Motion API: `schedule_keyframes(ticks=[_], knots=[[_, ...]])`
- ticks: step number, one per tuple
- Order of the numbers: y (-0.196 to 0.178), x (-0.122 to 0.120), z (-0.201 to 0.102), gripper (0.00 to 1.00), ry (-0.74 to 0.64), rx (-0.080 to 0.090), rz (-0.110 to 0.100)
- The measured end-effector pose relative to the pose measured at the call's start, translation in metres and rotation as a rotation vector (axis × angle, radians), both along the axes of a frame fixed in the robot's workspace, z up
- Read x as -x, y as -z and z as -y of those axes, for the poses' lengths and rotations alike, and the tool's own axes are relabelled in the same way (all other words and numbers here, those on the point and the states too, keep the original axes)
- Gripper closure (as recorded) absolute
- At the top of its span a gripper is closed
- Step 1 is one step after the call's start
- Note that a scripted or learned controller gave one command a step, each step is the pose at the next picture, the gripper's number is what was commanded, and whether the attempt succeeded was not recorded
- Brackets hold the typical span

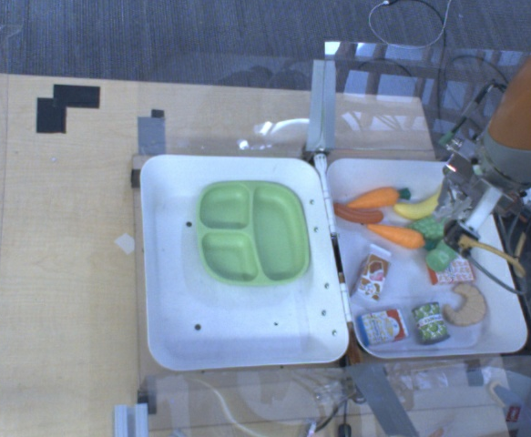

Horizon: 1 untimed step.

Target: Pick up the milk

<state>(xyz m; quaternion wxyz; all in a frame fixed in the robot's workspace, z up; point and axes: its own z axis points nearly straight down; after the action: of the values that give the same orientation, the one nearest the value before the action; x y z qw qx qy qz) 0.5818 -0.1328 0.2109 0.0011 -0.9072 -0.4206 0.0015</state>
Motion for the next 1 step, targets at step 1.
schedule_keyframes(ticks=[1], knots=[[-0.0438,0.0298,-0.0814,1.00,-0.003,0.000,0.001]])
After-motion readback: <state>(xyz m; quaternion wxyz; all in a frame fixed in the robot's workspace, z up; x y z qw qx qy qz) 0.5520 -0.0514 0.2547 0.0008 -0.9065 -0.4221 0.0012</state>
